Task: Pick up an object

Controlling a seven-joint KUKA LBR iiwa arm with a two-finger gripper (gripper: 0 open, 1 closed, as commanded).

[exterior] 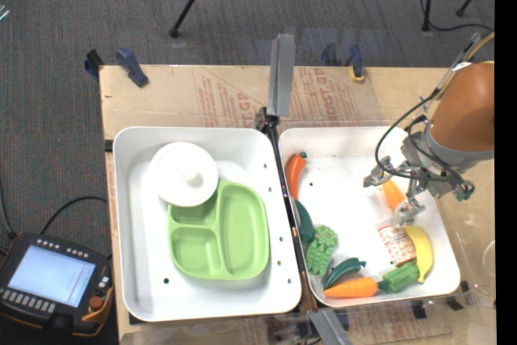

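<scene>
Gripper poised over the right bin's orange piece

The gripper (394, 194) hangs with fingers spread apart, straddling a small orange piece (393, 194) near the right bin's (347, 166) far-right side. Its long axis slants toward the banana (421, 250) (just below, beside a small packet (395, 243)). Nothing is clamped yet.

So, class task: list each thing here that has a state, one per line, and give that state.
white lid: upside down, overlapping green tray's corner
green tray: upright, flat in left bin
banana: lying flat, right bin
carrot: on its side by the front wall
tool: low in right bin, over an orange piece
</scene>
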